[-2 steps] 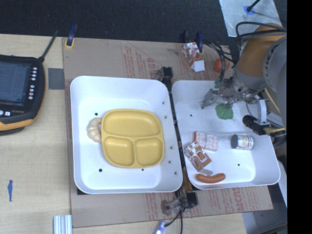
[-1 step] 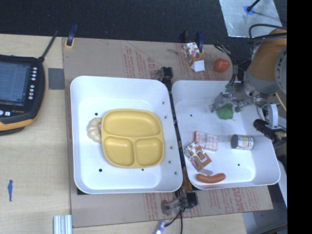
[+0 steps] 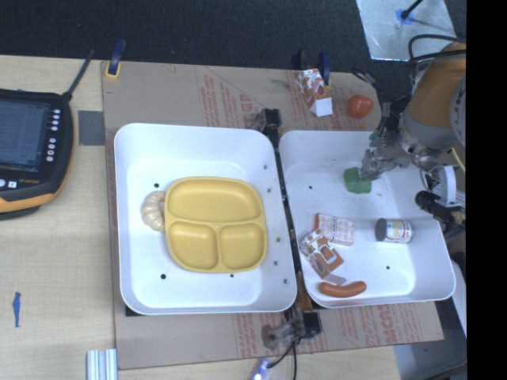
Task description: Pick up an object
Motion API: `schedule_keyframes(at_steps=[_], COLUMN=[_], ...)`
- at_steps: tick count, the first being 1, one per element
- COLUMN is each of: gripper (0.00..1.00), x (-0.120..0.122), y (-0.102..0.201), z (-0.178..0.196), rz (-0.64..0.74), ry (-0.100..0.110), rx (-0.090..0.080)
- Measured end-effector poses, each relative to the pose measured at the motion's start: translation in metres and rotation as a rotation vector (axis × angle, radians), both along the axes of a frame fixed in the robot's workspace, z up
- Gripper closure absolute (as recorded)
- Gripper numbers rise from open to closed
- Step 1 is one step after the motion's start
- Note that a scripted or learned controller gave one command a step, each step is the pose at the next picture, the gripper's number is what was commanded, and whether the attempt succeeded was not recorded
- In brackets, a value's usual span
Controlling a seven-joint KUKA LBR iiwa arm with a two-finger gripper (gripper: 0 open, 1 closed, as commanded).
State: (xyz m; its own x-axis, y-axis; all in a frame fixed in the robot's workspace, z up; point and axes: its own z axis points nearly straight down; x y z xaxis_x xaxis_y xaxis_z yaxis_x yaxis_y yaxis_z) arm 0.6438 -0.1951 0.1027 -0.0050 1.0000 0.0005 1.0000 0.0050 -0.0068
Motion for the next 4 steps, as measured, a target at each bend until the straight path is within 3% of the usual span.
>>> schedule_keyframes(at_steps=[1,2,3,4], gripper=[1.0,0.0,0.0,0.0], x=[-0.032,-0.032,0.003,0.012], y=[-0.009,-0.009,0.04,-0.017], z=[0.015,0.015,-0.011,-0.01], rz=[-0.001,-0.001,0.001,-0.002], ry=[-0.003,-0.003,-0.004,-0.005], rx=[-0.001,-0.001,-0.002,-0.001])
